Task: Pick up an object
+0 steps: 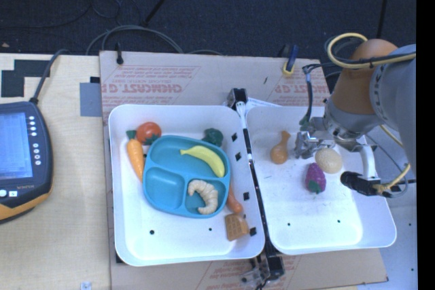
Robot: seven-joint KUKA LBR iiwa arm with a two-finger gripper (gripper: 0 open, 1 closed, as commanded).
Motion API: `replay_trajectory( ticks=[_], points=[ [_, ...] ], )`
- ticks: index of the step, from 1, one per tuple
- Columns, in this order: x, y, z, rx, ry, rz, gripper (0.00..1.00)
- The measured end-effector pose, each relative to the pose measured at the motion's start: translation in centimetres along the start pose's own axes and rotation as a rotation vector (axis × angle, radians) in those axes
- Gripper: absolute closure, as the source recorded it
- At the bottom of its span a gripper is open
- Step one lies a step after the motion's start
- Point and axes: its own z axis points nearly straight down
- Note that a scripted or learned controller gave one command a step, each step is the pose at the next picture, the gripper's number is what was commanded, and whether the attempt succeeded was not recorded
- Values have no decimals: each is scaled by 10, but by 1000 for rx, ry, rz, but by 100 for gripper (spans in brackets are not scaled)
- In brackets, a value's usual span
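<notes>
Gripper (307, 144) over rt bin (340, 234), near drumstick (280, 148), egg (328, 160), purple veg (315, 177)

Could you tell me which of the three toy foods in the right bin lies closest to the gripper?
The pale cream egg-shaped toy, right beside the gripper. The purple grape-like toy lies below it, and the tan drumstick-shaped toy sits further left.

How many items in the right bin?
3: a drumstick at left, a beige ball by the gripper, a purple piece below it. The arm may hide more.
</notes>
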Motion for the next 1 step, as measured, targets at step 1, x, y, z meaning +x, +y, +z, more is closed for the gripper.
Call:
replay_trajectory(
  ticks=[1],
  points=[
    [101, 31, -81, -13, 2, -15, 100]
  ],
)
